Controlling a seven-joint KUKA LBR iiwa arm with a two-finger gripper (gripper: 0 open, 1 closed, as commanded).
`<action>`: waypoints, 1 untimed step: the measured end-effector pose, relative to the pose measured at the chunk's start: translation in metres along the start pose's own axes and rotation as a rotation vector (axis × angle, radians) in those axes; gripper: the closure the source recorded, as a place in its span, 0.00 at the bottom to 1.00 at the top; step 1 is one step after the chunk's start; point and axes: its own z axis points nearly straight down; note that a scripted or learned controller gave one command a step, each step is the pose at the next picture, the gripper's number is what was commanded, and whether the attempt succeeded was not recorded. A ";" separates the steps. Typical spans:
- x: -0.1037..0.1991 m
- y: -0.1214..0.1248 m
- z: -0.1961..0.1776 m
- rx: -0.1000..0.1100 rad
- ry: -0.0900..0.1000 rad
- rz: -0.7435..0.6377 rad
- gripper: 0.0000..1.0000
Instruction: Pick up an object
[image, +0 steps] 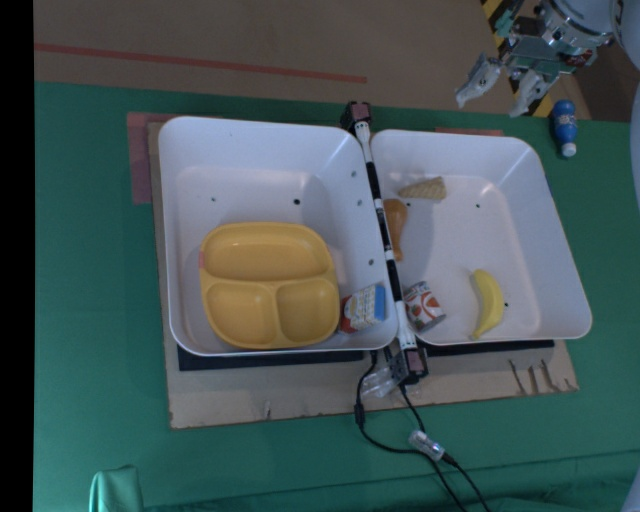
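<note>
Right now the gripper (507, 90) hangs high past the far edge of the right bin (560, 235), jaws wide and holding nothing. Reaching has not begun. Next it must come down over something, maybe the banana (487, 302).

Green bench cover (90, 250) — cardboard sheet (250, 405) beneath; brown floor (250, 40) beyond, red line (200, 63).

No legible text on the small carton (364, 306), the can (424, 305), or anything else.
</note>
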 end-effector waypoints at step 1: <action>-0.038 -0.016 0.077 0.000 -0.004 0.003 0.00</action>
